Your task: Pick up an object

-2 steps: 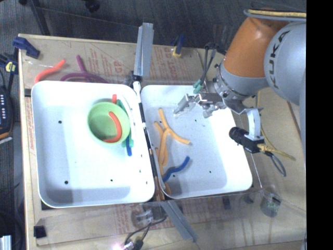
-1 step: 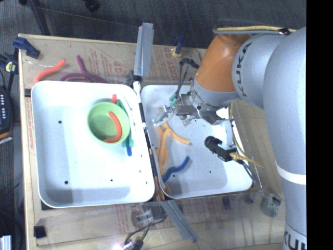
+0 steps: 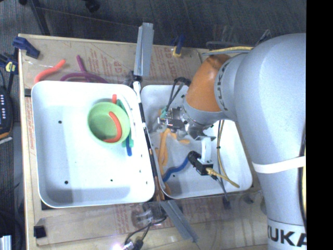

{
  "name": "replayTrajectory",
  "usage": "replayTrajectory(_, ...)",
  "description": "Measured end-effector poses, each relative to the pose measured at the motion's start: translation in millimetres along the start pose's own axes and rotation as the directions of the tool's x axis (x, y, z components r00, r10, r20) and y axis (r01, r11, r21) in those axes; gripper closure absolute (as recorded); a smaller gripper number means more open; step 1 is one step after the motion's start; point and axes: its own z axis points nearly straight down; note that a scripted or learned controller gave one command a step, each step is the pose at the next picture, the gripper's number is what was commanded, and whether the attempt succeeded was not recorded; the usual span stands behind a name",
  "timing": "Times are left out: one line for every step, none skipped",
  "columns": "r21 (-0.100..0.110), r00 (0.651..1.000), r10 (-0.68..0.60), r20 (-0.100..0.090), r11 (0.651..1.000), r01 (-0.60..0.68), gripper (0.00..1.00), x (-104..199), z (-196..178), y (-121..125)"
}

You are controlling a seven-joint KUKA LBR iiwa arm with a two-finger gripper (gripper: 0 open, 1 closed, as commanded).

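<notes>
My grey arm with its orange band (image 3: 205,90) reaches over the right-hand shallow white bin (image 3: 237,184), and my two-finger gripper (image 3: 169,120) hangs low near its left wall — I cannot tell how it is set. Below it lie a thin orange stick (image 3: 162,149) and a curved blue piece (image 3: 177,170). In the left white bin (image 3: 62,160) sits a round green plastic bowl (image 3: 104,120) — an orange strip lies inside it.

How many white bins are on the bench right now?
2. The left bin holds a green bowl. The right bin lies beside it, partly covered by the arm, with the gripper reaching into it.
</notes>
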Motion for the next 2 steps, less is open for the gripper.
replayTrajectory(0.007, 1.000, -0.004, 0.002, 1.000, 0.004, 1.00, -1, -9, -1)
replayTrajectory(0.005, 0.998, -0.069, 0.000, 0.998, 0.069, 1.00, -17, -145, 32)
